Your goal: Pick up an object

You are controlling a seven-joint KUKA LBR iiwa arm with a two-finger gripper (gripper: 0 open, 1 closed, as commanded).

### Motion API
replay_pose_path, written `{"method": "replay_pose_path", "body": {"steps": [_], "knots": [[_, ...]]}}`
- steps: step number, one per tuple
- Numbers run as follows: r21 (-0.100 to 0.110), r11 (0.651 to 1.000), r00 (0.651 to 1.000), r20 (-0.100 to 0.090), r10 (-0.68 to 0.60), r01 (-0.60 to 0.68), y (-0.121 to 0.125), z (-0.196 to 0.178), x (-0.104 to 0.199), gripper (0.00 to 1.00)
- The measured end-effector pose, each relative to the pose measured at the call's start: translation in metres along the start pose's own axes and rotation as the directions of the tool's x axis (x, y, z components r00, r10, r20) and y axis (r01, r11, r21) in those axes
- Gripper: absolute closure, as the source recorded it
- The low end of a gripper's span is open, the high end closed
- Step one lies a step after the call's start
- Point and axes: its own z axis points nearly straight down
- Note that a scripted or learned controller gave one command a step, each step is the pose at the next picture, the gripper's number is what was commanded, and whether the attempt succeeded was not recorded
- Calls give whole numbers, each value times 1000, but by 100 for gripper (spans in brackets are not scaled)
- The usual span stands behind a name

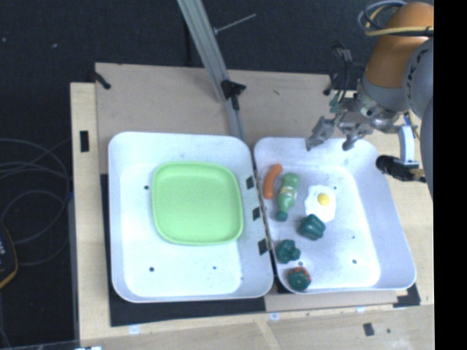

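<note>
Six toys lie in the right bin (pixel 379 261) below my gripper (pixel 332 138), spread wide and holding nothing over its far rim: carrot (pixel 271 181), bottle (pixel 286 194), egg (pixel 321 203), two peppers, a tomato; left bin (pixel 131 268) bears a green plate (pixel 197 203) on the tan bench (pixel 160 86).

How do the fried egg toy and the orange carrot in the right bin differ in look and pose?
The fried egg toy is white with a yellow yolk; the orange carrot is one plain orange. The egg is broad and flat, the carrot slim and elongated. The egg sits near the middle of the right bin, the carrot by its left wall, beside a green bottle. Both lie loose in that bin, apart from the claw.
</note>
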Motion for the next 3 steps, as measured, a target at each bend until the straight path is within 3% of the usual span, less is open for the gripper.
{"method": "replay_pose_path", "body": {"steps": [2, 3], "knots": [[4, 1000, 1000, 0, 0, 0, -2, 95, 4, 0], [-1, 1000, 1000, 2, -1, 1, -1, 81, 3, 100]]}}
